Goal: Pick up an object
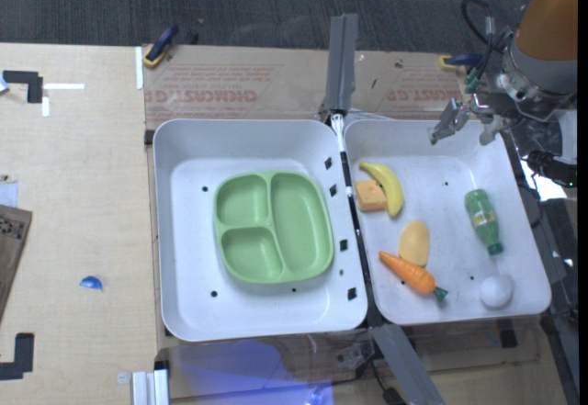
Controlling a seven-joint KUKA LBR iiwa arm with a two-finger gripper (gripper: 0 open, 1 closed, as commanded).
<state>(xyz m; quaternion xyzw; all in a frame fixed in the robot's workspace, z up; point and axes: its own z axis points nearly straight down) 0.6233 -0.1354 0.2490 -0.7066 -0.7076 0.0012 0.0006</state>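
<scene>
The tool (469,118) hangs over the far edge of the right bin (441,307), its fingers apart and holding nothing. A banana (388,185), carrot (409,273) and green bottle (482,219) lie inside.

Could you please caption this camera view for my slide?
End effector above right bin holding banana, carrot, bottle.

Matt plastic tray (274,227) (bins (175,238) glossier).
</scene>
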